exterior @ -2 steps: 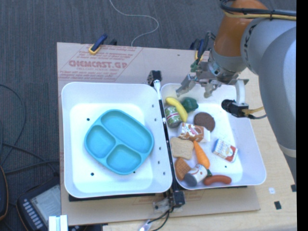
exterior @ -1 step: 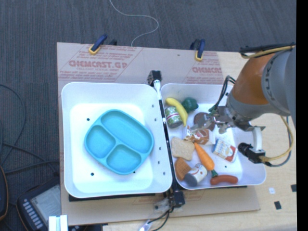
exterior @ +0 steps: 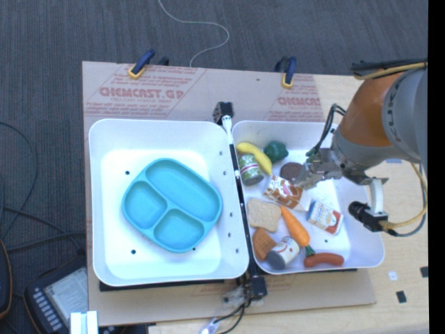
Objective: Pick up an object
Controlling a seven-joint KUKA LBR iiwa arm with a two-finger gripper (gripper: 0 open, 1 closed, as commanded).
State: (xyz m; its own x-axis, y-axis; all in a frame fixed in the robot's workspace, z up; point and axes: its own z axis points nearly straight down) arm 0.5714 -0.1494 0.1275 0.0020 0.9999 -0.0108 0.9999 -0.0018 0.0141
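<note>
The right bin point(exterior: 361, 252) holds several toy foods: a yellow banana point(exterior: 254, 156), a green can point(exterior: 249, 170), a dark green vegetable point(exterior: 276, 150), a brown disc point(exterior: 292, 170), a red-and-white snack packet point(exterior: 284, 192), a bread slice point(exterior: 263, 214), a carrot point(exterior: 295, 227), a white pouch with red print point(exterior: 325, 216) and a red sausage point(exterior: 323, 259). My gripper point(exterior: 311, 175) hangs low over the bin's middle, just right of the brown disc and above the snack packet. Nothing can be made out between its fingers.
The left bin point(exterior: 104, 186) carries a blue divided plate point(exterior: 172, 204). A brown cookie point(exterior: 263, 243) and a grey-white piece point(exterior: 284, 252) lie at the right bin's front. Blue clamps point(exterior: 142, 62) point(exterior: 289, 71) pin the cardboard sheet at the back. The arm point(exterior: 379, 120) crosses the bin's right rim.
</note>
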